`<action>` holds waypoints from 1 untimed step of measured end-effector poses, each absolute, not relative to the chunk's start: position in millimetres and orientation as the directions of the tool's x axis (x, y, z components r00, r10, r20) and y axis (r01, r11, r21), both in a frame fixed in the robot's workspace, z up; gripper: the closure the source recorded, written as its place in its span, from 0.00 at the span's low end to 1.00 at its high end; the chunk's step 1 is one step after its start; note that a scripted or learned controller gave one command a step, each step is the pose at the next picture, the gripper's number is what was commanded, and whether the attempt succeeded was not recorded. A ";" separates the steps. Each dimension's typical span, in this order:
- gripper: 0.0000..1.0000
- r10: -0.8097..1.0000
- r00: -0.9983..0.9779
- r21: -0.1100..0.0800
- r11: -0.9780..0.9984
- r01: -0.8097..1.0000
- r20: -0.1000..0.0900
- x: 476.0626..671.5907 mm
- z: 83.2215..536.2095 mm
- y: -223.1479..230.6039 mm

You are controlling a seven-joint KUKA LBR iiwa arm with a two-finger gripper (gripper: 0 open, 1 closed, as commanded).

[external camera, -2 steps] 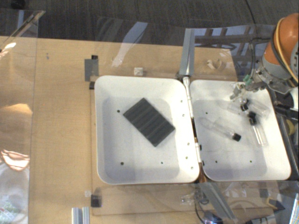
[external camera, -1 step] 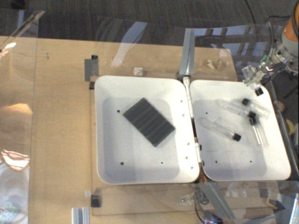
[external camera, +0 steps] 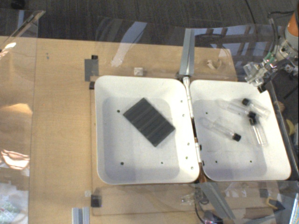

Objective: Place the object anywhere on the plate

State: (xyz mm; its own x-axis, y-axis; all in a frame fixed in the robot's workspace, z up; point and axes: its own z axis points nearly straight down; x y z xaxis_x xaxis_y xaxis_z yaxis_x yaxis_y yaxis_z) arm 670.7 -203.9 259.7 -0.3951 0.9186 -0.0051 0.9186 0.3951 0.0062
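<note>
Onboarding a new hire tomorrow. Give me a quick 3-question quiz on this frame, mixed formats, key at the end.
1. True or false: the dark ribbed plate lies in the left bin.
2. Multiple choice: where are the clear tubes with black caps? A) on the plate B) in the right bin C) on the bare bench
3. Fill in: the gripper sits past the right bin's far ____ corner, above the bench, not over the plate.

Key: 1 true; 2 B; 3 right
</note>
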 end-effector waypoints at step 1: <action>1.00 0.912 -0.411 0.006 0.411 0.912 -0.005 670.5 282.4 -204.1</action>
